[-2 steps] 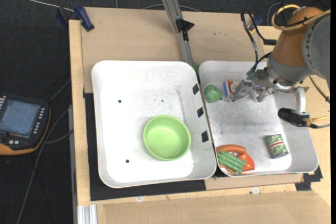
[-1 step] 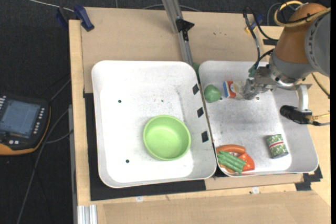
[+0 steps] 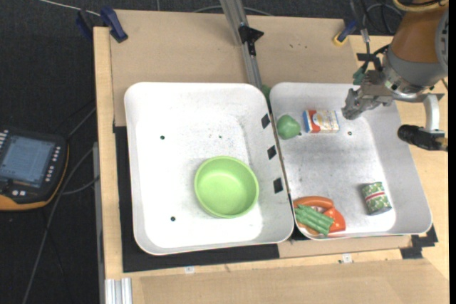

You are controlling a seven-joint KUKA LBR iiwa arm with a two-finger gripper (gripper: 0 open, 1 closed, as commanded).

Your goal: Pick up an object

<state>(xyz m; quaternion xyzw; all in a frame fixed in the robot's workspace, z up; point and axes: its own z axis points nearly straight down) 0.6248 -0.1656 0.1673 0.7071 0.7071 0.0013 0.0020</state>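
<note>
Presently, the gripper is positioned in the upper right of the frame, over the far part of the right bin. Whether anything is gripped cannot be told from this view. The nearest candidate, a small red-and-white carton, lies just beside the gripper, to its left and slightly lower in the frame, with its long axis running roughly left to right. A green ball rests further left, near the carton.
</note>
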